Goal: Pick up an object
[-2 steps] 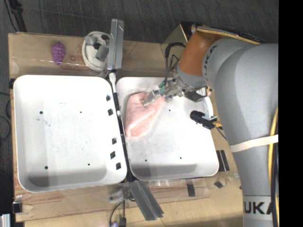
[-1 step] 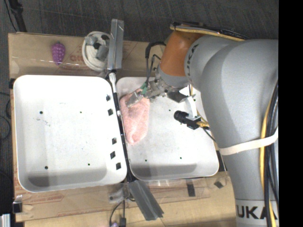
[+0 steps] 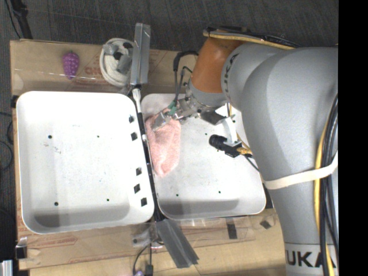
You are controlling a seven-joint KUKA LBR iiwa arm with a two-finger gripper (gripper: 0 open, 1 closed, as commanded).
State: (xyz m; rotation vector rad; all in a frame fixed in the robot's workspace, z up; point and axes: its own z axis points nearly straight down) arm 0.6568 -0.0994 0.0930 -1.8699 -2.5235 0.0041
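Note:
A pink, soft-looking object (image 3: 163, 144) lies in the right bin (image 3: 207, 203), along its left wall. My gripper (image 3: 175, 112) is low at the bin's upper left, right at the pink object's top end. The wrist and the orange band (image 3: 211, 62) cover the fingers from above. Whether the pink object is between them is hidden.
The left bin (image 3: 75, 154) sits beside the right one. A purple grape-like toy (image 3: 71, 64) and a white coil of cable (image 3: 117, 61) rest on the bench behind the bins. A black part (image 3: 225, 145) on the arm hangs over the right bin.

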